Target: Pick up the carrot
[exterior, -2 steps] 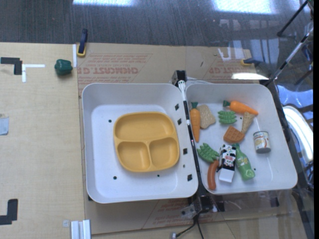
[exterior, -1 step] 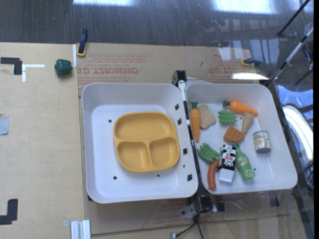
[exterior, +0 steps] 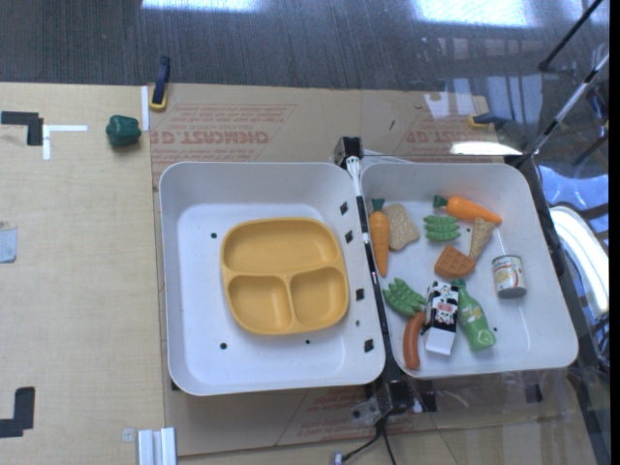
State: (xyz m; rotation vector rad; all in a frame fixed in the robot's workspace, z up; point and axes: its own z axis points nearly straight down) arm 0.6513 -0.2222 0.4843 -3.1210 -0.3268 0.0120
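camera view: two carrots lie in the right bin [exterior: 542, 231]. the nearer carrot [exterior: 378, 241] runs lengthwise just beside the bin's left wall, leafy end toward the far edge, touching or almost touching a tan cracker [exterior: 403, 229] on its right. the second carrot [exterior: 474, 209] lies slantwise near the far edge, its green top just beside a green leafy piece [exterior: 442, 228]. below these sit a brown waffle piece [exterior: 453, 262] and a pale wedge [exterior: 480, 235] whose kind is hard to make out. a small tin can [exterior: 508, 275] stands near the right wall. toward the near edge, another green leafy piece [exterior: 402, 298], a cow-print carton [exterior: 442, 316], a green bottle [exterior: 476, 324] and a red sausage [exterior: 413, 341] crowd together; whether they touch cannot be told. the carton's print is too small to read. the left bin [exterior: 184, 289] holds a yellow divided plate [exterior: 286, 274] near its middle. on the bench, off the left bin's far left corner, sits a green toy pepper [exterior: 123, 131].
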